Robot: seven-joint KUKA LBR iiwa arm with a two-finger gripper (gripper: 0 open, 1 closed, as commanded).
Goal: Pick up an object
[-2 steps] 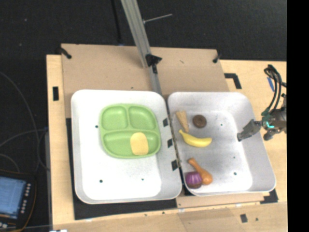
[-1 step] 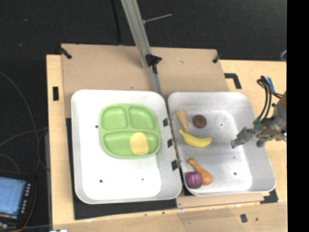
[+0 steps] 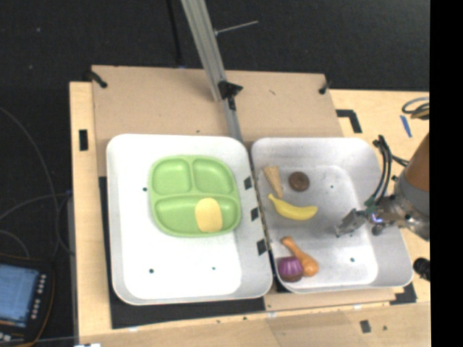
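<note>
Two shallow white bins are seen side by side on a light wooden worktop (image 3: 87,194). In the left bin (image 3: 130,266) a green divided plate (image 3: 194,195) is placed, and a pale yellow oval piece (image 3: 209,215) lies in its lower, larger compartment. In the right bin (image 3: 340,157) several small things are gathered toward the left wall: a tan cone-shaped piece (image 3: 273,179) at the upper left, a brown round piece (image 3: 299,182) just beside it to the right, a yellow banana (image 3: 292,209) below both, and, near the bottom left corner, an orange carrot-like piece (image 3: 299,256) lying touching a purple rounded piece (image 3: 289,268). The arm (image 3: 418,186) is seen reaching in from the right, over the right side of the right bin. The gripper (image 3: 349,224) is held above the bin floor, well apart from the banana and from the orange and purple pieces, to their right. Nothing is seen between the fingers, which appear slightly apart, though their tips are small and blurred. A metal pole (image 3: 206,45) runs slanting from the top of the view down to the gap between the bins. At the lower left corner a screen (image 3: 18,295) is visible beside the worktop.
</note>
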